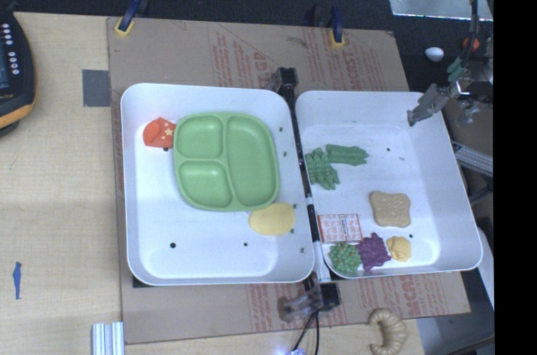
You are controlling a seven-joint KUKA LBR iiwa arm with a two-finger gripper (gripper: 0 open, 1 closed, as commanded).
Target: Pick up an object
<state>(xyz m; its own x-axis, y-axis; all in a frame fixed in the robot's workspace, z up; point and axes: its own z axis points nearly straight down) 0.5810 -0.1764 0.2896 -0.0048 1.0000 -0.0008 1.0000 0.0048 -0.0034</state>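
Croissant (388, 330) sits outside on the bench. Bread slice (390, 208) lies in the right bin (436, 169). My gripper (425, 104) hovers over its far corner, jaw state unclear. Risk: clipping the rim while descending.

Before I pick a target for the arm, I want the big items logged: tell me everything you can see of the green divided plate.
The green divided plate lies flat in the left bin, slightly rotated. It looks like matte pale-green plastic, a rounded square with three compartments, nothing in them. A red object sits against its upper-left edge, and a yellow object touches its lower-right corner.
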